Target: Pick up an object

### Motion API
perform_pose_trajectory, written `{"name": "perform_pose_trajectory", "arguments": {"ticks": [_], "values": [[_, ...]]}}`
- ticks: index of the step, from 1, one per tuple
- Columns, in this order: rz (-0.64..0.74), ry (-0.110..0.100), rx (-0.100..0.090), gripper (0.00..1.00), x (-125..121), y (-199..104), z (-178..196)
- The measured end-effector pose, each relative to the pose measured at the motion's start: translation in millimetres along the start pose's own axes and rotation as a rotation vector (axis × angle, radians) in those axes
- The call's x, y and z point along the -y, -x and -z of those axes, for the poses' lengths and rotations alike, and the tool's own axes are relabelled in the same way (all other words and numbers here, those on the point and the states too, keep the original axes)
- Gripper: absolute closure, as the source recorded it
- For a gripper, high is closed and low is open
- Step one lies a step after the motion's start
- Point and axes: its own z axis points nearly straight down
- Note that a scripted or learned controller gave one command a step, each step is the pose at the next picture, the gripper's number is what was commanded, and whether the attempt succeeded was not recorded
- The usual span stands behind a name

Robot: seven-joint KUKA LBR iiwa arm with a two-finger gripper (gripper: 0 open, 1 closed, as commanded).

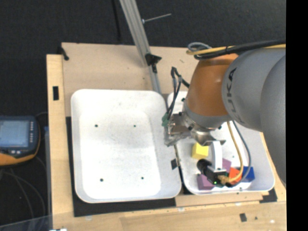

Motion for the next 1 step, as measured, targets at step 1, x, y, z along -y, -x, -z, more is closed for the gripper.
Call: {"name": "perform_pose_trajectory", "arguments": {"ticks": [1], "values": [[0.006, 0.000, 0.000, 1.00, -21.4, -46.1, 11.6]]}}
